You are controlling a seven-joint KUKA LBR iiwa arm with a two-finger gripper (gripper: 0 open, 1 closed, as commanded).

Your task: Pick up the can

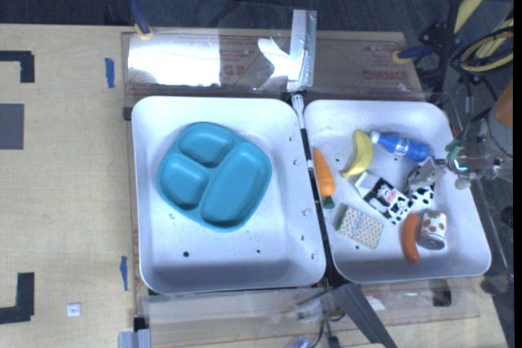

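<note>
Camera view: 1 can [432,229], 2 bins [163,273]

High slanted overhead (both bins [147,175])

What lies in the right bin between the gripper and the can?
In the camera view, a black-and-white spotted item lies between the gripper above and the can below, with a strip of bare bin floor just above the can.

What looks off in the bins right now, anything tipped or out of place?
The can lies on its side near the right bin's front corner, against an orange sausage-shaped toy. The other items are jumbled but intact. The blue divided plate sits flat in the left bin.
</note>
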